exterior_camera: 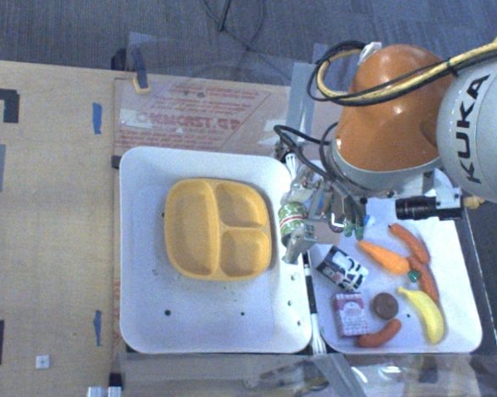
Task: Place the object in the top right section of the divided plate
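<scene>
gripper [302,227] clasps green-labelled can [291,215] at bin edge | risk: slips before reaching plate [219,229]

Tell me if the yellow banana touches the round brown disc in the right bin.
Apart. In the camera view, white bin floor shows plainly between the yellow banana and the round brown disc, which lies just to the banana's left.

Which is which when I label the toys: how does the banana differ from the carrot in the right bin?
The banana is yellow; the carrot is orange. The banana is curved, while the carrot is straight and tapers to a point. The banana lies near the bin's lower right corner; the carrot lies higher, just below the arm's wrist. Both rest in the right bin, apart from each other.
</scene>
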You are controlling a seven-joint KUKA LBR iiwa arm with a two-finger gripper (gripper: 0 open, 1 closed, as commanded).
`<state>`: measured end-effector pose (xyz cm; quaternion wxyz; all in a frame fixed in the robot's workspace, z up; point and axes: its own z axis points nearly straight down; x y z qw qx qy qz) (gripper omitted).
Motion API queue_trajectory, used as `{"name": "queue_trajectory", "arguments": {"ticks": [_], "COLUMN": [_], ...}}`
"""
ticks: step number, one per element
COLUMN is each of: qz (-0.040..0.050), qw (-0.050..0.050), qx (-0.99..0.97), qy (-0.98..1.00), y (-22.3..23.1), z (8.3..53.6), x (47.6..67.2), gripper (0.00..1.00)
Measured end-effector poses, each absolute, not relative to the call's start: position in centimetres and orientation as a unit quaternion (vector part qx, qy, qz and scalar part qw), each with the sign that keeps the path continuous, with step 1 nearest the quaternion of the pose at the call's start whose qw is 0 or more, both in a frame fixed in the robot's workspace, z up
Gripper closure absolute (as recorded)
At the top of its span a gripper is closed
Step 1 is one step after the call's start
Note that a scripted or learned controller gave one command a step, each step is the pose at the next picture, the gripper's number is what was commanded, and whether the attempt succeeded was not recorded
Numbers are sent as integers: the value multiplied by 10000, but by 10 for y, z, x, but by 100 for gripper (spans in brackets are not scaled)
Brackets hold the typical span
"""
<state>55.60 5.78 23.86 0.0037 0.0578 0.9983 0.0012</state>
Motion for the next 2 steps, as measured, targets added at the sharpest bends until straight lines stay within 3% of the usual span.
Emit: {"name": "queue_trajectory", "arguments": {"ticks": [1, 2], "qz": [7, 13], "qw": [14, 23], "qx": [257, 272], "qy": [9997, 9996], "y": [47, 81], "z": [223, 232], "x": [513, 502], "gripper": [100, 100]}}
